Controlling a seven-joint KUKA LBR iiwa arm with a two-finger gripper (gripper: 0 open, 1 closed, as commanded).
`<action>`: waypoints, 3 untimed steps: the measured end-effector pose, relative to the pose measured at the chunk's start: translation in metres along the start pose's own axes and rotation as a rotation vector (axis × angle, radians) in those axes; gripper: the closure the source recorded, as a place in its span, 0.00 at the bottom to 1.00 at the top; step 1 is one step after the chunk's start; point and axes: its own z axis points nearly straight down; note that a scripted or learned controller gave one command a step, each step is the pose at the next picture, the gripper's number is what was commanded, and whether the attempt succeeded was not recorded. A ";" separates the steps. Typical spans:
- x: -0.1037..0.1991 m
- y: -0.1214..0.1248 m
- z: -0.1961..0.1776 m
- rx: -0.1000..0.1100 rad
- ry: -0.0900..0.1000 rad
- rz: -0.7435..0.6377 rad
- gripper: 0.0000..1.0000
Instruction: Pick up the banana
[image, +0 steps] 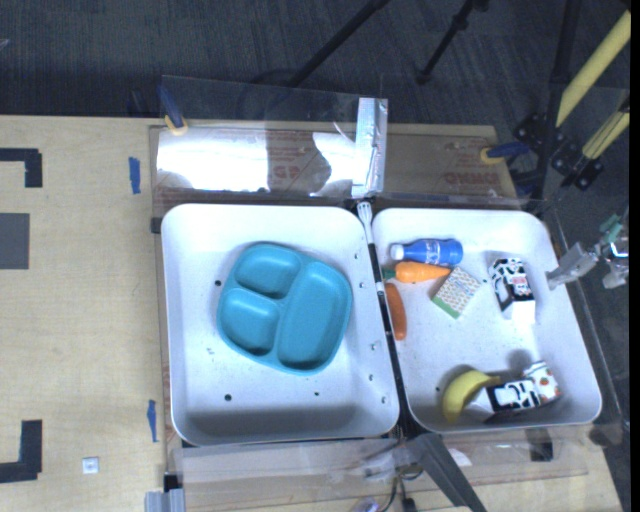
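Camera view, banana (463, 390) lying at the near edge of the right bin (570, 330), touching a black-and-white carton (520, 390), blue divided plate (285, 306) in the left bin (190, 330), claw (608, 250) at right edge, grip state unclear.

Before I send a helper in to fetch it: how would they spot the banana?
Look in the right bin, at its near edge. The banana lies there, left of a black-and-white carton that touches it. It is the one curved yellow thing; the carrots nearby are orange and straight.
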 end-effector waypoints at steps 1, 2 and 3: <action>0.002 0.019 0.124 -0.024 0.004 0.353 0.00; 0.021 0.013 0.154 0.004 0.006 0.741 0.00; 0.031 0.026 0.183 0.002 0.002 0.852 0.00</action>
